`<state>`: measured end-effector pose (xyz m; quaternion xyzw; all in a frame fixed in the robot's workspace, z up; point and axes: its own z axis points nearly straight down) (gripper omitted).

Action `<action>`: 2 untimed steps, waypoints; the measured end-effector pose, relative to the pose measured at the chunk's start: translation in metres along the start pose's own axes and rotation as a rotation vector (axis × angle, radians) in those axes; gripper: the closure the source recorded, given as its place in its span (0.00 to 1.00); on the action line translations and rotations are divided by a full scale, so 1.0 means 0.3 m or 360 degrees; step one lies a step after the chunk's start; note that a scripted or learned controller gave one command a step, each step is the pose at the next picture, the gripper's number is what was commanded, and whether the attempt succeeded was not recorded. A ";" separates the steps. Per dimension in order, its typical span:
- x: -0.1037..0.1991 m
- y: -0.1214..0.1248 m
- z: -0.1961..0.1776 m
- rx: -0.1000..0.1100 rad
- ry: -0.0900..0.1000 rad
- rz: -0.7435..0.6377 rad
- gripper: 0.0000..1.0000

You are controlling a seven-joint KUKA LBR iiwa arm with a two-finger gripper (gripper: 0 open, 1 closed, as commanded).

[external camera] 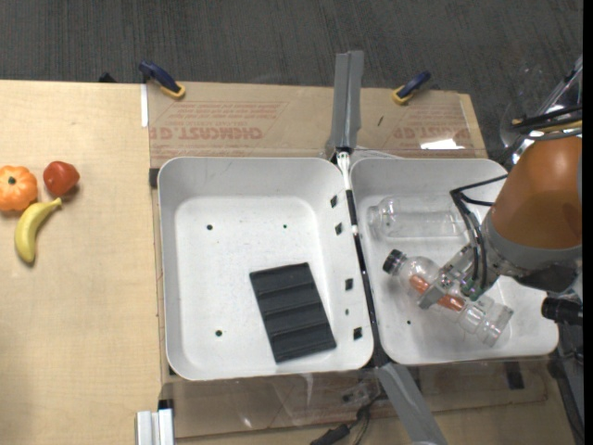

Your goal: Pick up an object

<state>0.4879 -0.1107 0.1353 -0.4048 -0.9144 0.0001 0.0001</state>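
Looking down at the right bin (519, 341), a clear plastic bottle (431, 286) with a dark cap lies on its side, long axis running diagonally: cap toward the upper left, near the divider between the bins, base toward the lower right. It's see-through with an orange-red band around the middle, so it half vanishes against the white floor. A second clear bottle (422, 219) lies above it, running roughly left-right along the back part of the same bin, and another clear rounded piece (486, 323) sits just beside the first bottle's lower right end; can't tell if that's a separate item.

The gripper (461, 281) is down right over the banded bottle's lower half, arm coming in from the right, orange band above the wrist. Whether the fingers are spread or closed, I can't tell, too much clutter there.

Left bin (176, 276) has a black ribbed block (292, 311) lying tilted near the front edge, lots of bare floor around it. Off on the bench's left: an orange (16, 189), an apple (61, 178) and a banana (31, 230).
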 end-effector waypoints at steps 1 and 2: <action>-0.098 0.265 -0.188 -0.0001 -0.0002 -0.0079 1.00; -0.099 0.367 -0.185 0.0000 -0.0001 0.0003 1.00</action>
